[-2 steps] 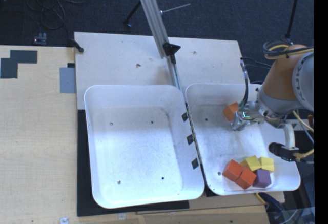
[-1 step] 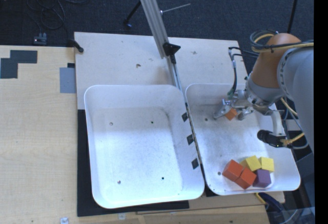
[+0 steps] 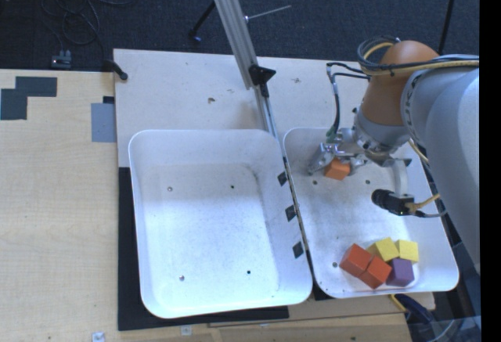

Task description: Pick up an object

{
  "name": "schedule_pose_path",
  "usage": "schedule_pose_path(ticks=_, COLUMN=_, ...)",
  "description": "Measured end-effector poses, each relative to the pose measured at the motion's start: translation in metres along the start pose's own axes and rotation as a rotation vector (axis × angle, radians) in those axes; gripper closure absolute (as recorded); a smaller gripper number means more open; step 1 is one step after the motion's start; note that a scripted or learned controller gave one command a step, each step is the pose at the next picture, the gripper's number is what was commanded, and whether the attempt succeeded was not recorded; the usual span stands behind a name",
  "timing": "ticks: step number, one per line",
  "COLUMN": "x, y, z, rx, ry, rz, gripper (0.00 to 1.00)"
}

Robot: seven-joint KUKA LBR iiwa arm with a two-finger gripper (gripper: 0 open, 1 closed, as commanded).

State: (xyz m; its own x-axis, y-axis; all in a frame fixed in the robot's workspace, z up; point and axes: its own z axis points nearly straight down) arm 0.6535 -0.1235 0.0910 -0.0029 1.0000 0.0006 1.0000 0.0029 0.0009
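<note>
In the right bin [image 3: 438,274], my gripper [image 3: 337,161] hangs over the far left part, below the orange-banded wrist. A small orange block [image 3: 338,171] sits tilted between its fingertips, and the gripper is shut on it. At the near right corner of the same bin lies a cluster of blocks: two red-orange blocks [image 3: 365,264], two yellow blocks [image 3: 396,249] and a purple block [image 3: 402,272].
The left bin [image 3: 149,153] stands beside the right one, with a divider and black clips between them. A slanted metal rail [image 3: 235,27] rises behind the bins. A black cable connector [image 3: 391,201] hangs off the arm over the right bin.
</note>
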Motion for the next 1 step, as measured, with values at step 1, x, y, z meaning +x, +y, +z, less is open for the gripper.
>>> schedule_pose_path(ticks=1, x=-0.0006, y=-0.0013, z=-0.0090, rx=0.005, ry=-0.001, rz=-0.004, gripper=1.00)
